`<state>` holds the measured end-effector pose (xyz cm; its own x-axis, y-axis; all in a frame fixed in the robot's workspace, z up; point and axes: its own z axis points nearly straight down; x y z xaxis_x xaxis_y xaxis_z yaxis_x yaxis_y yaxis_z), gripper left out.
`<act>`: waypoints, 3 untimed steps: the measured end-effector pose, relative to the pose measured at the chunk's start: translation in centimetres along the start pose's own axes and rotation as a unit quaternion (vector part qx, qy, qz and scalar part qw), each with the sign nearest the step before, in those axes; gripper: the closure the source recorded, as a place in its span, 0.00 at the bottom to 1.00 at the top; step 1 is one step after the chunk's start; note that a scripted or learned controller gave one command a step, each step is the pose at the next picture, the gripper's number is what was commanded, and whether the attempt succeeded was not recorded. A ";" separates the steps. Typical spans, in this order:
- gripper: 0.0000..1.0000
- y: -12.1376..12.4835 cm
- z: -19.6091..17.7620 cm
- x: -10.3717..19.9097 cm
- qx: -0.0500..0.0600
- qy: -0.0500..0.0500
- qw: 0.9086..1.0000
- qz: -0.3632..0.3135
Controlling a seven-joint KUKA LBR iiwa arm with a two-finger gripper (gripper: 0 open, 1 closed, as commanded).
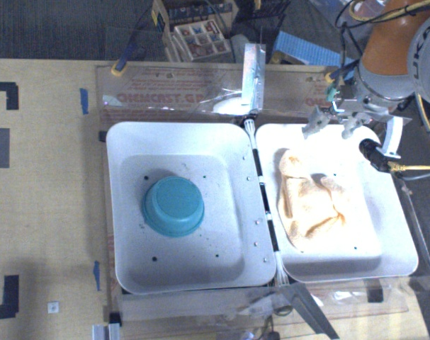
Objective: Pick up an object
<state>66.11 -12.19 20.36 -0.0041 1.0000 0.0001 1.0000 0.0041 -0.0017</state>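
Gripper point(334, 124) hovers open and empty above right bin point(392, 253) far rim. Crumpled tan cloth point(310, 202) lies below-left of it, blue bowl point(173, 205) further left. Risk: fingers pinch only a loose fold, cloth slips.

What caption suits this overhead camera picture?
Gripper above right bin holding tan cloth; blue bowl in left bin.

You have a light wooden bench point(44, 211) carrying two shallow white bins side by side, their inner rims touching. The left bin point(129, 144) and the right bin point(395, 250) sit on a clear plastic sheet point(172, 98) with red lettering. Black tape marks point(3, 96) lie at your bench's left edge, blue tape bits point(83, 101) nearer the bins.
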 end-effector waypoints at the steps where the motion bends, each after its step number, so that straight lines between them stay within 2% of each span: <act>1: 0.00 -0.2 10.9 0.3 -0.003 -0.001 0.999 -0.054; 2: 0.00 -5.7 11.5 0.5 -0.006 0.000 0.995 -0.102; 3: 1.00 -5.6 10.5 0.2 -0.009 -0.001 0.995 -0.098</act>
<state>60.47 -12.02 9.83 -0.1998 0.9798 -0.0025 0.9797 0.1998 0.0158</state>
